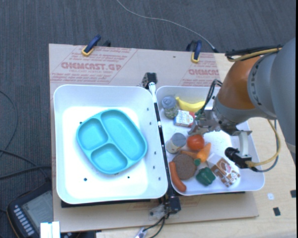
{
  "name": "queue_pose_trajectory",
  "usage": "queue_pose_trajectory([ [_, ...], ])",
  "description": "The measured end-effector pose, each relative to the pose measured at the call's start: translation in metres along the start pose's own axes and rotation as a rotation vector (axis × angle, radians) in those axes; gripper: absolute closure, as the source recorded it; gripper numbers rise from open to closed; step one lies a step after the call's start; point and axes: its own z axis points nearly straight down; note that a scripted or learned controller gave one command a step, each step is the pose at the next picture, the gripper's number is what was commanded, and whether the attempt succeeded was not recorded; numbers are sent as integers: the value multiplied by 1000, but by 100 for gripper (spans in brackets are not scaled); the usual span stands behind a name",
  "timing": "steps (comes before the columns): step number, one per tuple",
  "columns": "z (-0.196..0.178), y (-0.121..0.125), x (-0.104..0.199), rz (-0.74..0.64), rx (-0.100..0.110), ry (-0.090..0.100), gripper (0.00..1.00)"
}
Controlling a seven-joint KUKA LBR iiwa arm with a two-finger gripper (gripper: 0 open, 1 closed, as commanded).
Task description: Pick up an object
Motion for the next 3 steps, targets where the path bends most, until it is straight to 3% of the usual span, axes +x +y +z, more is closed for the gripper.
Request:
queue_pose_trajectory([
  [1,-185,22,22,-1,6,2,100],
  [2,-184,22,22,-1,9,2,0],
  [3,-66,-21,26,0,14,4,0],
])
